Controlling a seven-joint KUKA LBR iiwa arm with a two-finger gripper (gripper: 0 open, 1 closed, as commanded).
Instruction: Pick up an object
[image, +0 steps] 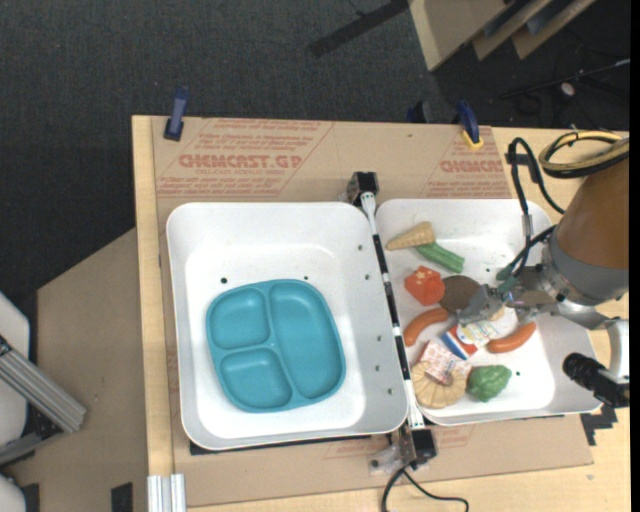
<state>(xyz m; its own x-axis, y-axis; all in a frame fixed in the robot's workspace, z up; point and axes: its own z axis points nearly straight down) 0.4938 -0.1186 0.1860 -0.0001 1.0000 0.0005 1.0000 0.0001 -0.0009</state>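
Observation:
The right bin (500, 215) holds several toy foods. Among them are a tan cone (412, 237), a green pod (441, 257), a red tomato (425, 287), a brown disc (460, 293) and a red sausage (427, 322). There are also an orange sausage (508, 338), a red, white and blue packet (462, 340), a wafer (440, 366) and a green broccoli piece (488, 380). My gripper (489, 304) reaches in from the right and sits low over the pile's middle, beside the brown disc and above the packet. Its tip is hard to make out against the clutter.
The left bin (200, 240) holds a blue sectioned plate (275, 343). A black clamp (363, 186) stands where the two bins meet at the back. Black cables (520, 175) loop over the right bin's far corner. The arm's orange band (600, 225) covers the bin's right edge.

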